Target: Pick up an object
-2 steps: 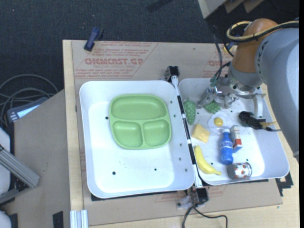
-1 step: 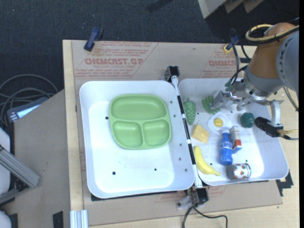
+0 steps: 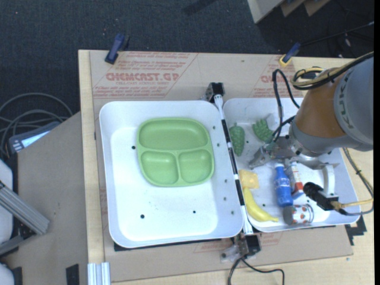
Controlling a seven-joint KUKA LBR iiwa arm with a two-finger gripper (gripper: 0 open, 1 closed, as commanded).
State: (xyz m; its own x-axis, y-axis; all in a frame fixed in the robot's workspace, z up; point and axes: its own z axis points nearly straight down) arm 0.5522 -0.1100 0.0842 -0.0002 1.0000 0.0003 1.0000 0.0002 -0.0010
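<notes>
Reaching in from the frame's right, the end effector [image 3: 266,153] sits low in the upper middle of the right bin [image 3: 252,107]. Whether it is open, closed or clamped on anything: cannot tell, the wrist covers it.

Nearest items: green leafy piece [image 3: 262,129] just above it, and a second green piece [image 3: 237,139], ribbed texture, to its left by the bin wall. Just below it is the blue bottle [image 3: 284,187], a glossy cylinder with a white cap, lying lengthwise; label not readable. Pale yellow block [image 3: 249,179] is at the left wall. The banana [image 3: 257,209], curved and smooth yellow, is below that block. A small grey, red and white object [image 3: 300,214] lies at the bottom edge; kind unclear.

Left bin [image 3: 172,209], white, shallow, rounded corners, holds one green divided plate [image 3: 175,151], matte plastic, three compartments.

Both bins rest on the counter [image 3: 95,218]. A brown sheet [image 3: 178,61] across frame top carries red print reading "CHEMCAST G.P". One blue clamp [image 3: 116,47] is at its upper left.
</notes>
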